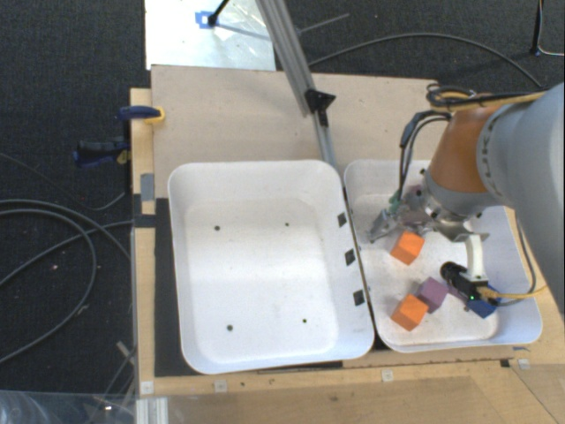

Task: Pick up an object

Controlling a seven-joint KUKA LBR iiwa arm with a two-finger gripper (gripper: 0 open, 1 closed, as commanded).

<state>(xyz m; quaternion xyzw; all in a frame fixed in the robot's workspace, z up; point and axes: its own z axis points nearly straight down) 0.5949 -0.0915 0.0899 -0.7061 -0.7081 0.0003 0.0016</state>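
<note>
Closest to the camera, in the front part of the right bin (523,332), the near orange cube (410,312) rests flat on the white floor with the purple cube (433,291) touching it on its far right side. The pair sits close together, probably because loose blocks slide and settle that way in a shallow tray, and that contact would make either one awkward to take cleanly.

A little farther back the far orange cube (406,248) stands apart from the other two, near the wall shared with the left bin (256,237). The gripper (389,223) hangs right over its far edge, so I judge this cube to be the chosen object, since it has free space around it. Whether the gripper is spread or closed I cannot tell, and nothing shows the cube as held. It looks to be resting on the bin floor.

This cube is a small, bright orange block with crisp edges and matte faces, turned slightly out of line with the bin walls. It looks light and rigid, easy to pinch if approached squarely.

Behind it the arm (521,140) reaches in from the right, its orange band (459,153) above the wrist, angled down so the tool points into the bin.

Farther off, the bench (238,113) is bare board, a slanted metal pole (291,47) crosses it, and a blue clamp (101,153) grips the left edge
</note>
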